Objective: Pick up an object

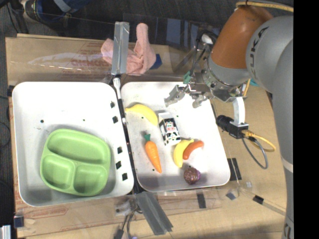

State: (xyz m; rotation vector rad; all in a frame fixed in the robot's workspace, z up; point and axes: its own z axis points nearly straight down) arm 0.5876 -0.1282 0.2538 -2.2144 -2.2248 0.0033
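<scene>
Here the gripper hangs over the far part of the right bin, its two fingers spread wide with nothing between them, which reads as the stance of a tool lined up for a descent, not one carrying anything. Taking the milk carton as the landmark, since it stands near the middle of that bin: the gripper is just beyond it toward the far rim and slightly to the right, close enough that the carton looks the likeliest target, though that is only a judgement. The carton is a small white box with black cow-like patches, lying tilted. A yellow banana lies just left of it, an orange carrot with a green top sits nearer the camera and to its left, and a second yellow fruit touching a red-orange sausage shape lies just to its right and nearer. A dark purple lump rests farther toward the near rim. Well left of the carton, the left bin holds a green divided tray.
</scene>
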